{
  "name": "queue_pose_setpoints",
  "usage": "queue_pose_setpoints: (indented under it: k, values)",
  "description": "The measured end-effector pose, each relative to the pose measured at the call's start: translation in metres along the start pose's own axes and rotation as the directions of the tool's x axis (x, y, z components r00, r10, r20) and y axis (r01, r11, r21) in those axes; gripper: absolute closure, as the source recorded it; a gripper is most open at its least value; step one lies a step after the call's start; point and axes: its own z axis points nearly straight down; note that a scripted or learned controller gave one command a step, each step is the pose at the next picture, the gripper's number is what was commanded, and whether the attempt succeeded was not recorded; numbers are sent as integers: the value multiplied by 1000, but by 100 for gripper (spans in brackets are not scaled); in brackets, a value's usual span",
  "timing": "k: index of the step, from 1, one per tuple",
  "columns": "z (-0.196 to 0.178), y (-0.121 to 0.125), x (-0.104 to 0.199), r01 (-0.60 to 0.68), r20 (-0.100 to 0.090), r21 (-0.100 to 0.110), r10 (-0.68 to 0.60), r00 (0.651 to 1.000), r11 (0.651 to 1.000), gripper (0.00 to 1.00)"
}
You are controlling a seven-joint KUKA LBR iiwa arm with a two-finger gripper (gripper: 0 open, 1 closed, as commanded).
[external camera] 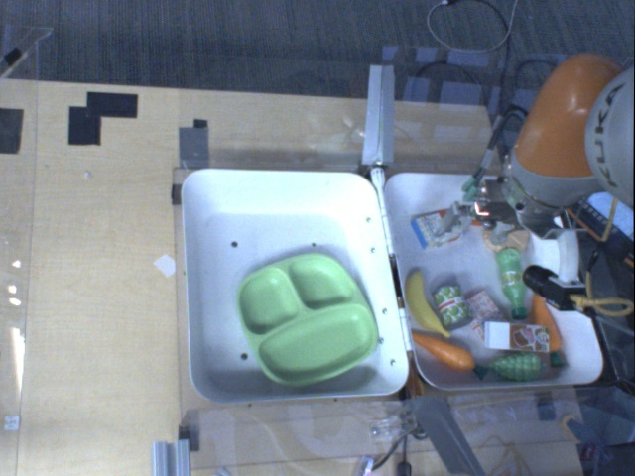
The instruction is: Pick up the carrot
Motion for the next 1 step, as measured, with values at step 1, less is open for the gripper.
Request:
queue_pose_setpoints:
  k: [1]
  values:
    - [-65,-27,-29,228,2,-3,-228,974,974,0]
